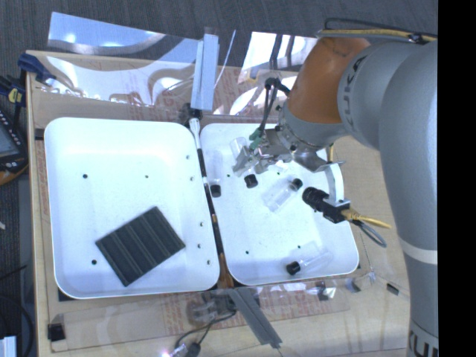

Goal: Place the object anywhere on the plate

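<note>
A: The arm hangs over the right bin (pixel 338 262), with its gripper (pixel 256 155) low near the bin's back-left corner.

B: What's it after?

A: Looks like one of the clear vials with black caps. One vial (pixel 281 193) lies just in front of the gripper, near the bin's middle; another vial (pixel 309 261) rests by the front edge.

B: Has it got one?

A: Can't tell. The gripper end is a clutter of metal and clear plastic, so whether it's parted or closed on anything isn't readable.

B: And the plate?

A: The dark ribbed plate (pixel 140 245) sits in the left bin (pixel 67 136), towards its front, well apart from the gripper.

B: So the step?

A: I'd judge it's the pick. Next it needs a secure hold, a lift clear of the divider, then travel left across to the plate.
</note>
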`<state>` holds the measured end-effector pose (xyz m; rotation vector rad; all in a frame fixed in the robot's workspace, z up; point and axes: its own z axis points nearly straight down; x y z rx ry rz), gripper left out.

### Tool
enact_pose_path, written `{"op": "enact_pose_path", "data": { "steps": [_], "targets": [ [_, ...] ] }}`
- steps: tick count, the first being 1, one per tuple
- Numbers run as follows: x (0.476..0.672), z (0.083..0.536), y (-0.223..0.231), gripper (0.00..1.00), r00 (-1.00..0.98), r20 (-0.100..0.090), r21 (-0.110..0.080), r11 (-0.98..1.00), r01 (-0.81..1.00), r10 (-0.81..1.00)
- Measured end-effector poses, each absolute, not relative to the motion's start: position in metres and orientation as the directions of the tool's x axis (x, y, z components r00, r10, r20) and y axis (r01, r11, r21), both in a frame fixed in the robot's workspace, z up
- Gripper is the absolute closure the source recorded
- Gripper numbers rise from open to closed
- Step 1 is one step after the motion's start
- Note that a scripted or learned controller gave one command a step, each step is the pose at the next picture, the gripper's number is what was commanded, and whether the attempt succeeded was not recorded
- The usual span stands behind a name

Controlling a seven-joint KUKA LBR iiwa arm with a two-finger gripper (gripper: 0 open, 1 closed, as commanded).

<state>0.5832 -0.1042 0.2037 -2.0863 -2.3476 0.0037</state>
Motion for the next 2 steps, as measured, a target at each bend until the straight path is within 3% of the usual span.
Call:
{"op": "enact_pose_path", "data": {
  "steps": [1, 2],
  "targets": [
    [0.541, 0.271, -0.039, 1.0, -0.181, 0.0, -0.001, 0.181, 0.983, 0.983],
    [0.482, 0.2, 0.122, 1.0, -0.291, -0.001, -0.006, 0.291, 0.957, 0.957]
  ]
}}
